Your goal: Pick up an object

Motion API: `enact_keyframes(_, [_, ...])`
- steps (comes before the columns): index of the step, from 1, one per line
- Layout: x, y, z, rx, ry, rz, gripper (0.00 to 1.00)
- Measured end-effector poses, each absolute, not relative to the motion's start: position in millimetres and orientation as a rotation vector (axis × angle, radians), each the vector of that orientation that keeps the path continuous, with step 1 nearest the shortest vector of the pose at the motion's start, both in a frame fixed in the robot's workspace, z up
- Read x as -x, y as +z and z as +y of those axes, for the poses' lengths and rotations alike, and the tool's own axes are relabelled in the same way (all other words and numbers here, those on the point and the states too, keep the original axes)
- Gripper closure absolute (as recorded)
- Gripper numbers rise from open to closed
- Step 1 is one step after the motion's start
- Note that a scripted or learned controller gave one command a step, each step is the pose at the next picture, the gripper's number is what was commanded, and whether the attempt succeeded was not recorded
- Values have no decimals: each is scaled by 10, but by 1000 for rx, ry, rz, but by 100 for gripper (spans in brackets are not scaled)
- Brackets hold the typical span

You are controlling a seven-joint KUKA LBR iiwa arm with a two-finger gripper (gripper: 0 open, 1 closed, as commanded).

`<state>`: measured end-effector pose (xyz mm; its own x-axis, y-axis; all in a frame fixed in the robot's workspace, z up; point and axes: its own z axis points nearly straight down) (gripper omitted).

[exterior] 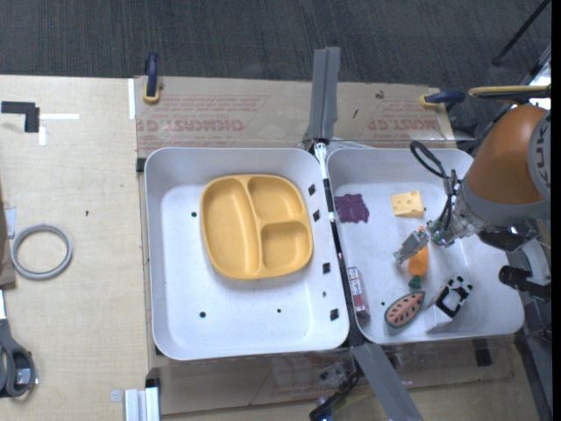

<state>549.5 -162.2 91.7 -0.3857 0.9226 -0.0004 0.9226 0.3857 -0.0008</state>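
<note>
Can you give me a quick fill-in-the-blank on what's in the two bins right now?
1. The divided yellow plate lies in the ____ bin.
2. The plate has ____ compartments.
3. The gripper is over the ____ bin, just above the orange piece.
4. The purple item lies to the ____ of the cheese wedge in the view.

Missing words: left; three; right; left

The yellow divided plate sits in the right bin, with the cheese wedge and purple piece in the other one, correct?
Not quite: the camera view shows the yellow divided plate in the left bin. The cheese wedge and purple piece lie in the other one, the right bin.
</note>
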Motion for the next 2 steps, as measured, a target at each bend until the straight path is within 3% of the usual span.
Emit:
enact_keyframes(1, [-5497, 1007, -1628, 1743, 1, -2614, 100])
enact_keyframes(2, [-5086, 2182, -612, 1531, 1, -2744, 100])
